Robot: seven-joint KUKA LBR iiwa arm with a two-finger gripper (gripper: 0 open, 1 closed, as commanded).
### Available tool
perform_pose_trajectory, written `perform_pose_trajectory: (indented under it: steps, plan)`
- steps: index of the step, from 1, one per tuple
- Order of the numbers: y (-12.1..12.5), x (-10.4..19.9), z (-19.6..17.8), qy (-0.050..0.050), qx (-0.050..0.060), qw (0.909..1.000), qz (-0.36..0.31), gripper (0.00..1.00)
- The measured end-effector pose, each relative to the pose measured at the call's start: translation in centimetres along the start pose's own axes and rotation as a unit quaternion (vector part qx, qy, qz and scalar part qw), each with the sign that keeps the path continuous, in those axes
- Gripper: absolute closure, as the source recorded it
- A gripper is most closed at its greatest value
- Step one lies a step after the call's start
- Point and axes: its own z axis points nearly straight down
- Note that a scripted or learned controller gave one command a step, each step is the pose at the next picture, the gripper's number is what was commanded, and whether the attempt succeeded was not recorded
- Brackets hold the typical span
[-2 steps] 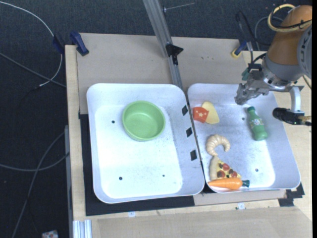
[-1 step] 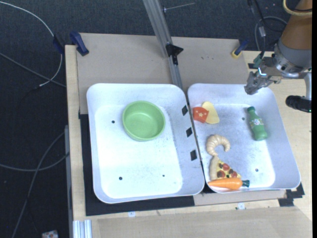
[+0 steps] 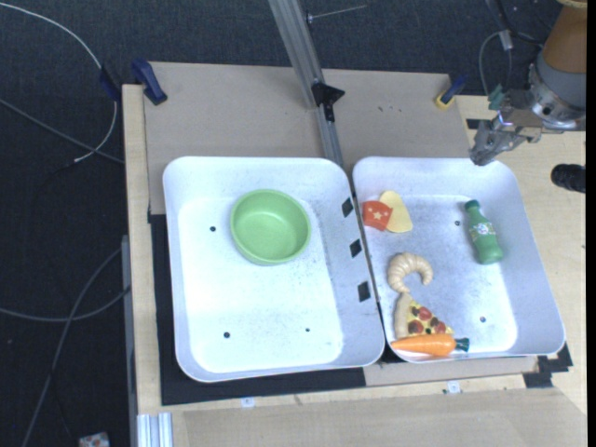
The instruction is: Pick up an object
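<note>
Two white bins; gripper point(image 3: 486, 151), grip state unclear, hovers above the right bin's point(image 3: 521, 203) far rim, beyond the green bottle point(image 3: 482, 233).

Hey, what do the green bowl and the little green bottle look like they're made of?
The green bowl looks like moulded plastic: uniform pale green, smooth, soft sheen. The green bottle also seems plastic, likely a toy: glossy solid green with a white cap and a printed label. Neither can be confirmed by sight alone.

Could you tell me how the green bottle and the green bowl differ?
The green bottle lies on its side in the right bin; the green bowl sits upright in the left bin. The bottle is slim, dark green, white-capped; the bowl is round, wide, pale green. Both are green and untouched.
</note>
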Motion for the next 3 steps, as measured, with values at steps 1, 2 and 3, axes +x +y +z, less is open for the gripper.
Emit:
perform_pose_trajectory:
  steps: [1, 2, 3]
  plan:
    - [-0.8, 4.5, 0.4, 0.003, 0.008, 1.0, -0.002, 1.0]
    - [-1.2, 9.3, -0.4, 0.003, 0.008, 1.0, -0.002, 1.0]
    - [-1.7, 14.0, -0.7, 0.003, 0.009, 1.0, -0.002, 1.0]
